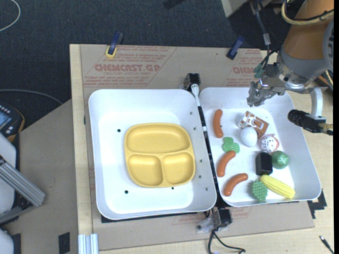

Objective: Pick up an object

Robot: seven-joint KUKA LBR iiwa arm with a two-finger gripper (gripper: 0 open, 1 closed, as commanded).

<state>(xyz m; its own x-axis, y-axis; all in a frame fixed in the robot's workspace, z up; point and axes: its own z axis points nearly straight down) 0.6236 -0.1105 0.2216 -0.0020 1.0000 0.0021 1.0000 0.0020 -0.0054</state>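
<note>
One claw [258,97] above the right bin [307,157], its opening and any hold impossible to tell.

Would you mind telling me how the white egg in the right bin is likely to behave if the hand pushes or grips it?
The white egg looks smooth and rounded, so it would probably roll when nudged and may slip from a pinch. Neighbours touch it closely, likely limiting its travel.

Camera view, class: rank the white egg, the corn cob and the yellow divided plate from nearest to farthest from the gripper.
Measured from the gripper:
1. White egg, just below it in the right bin.
2. Corn cob, at that bin's near right corner.
3. Yellow divided plate, across in the left bin.
</note>
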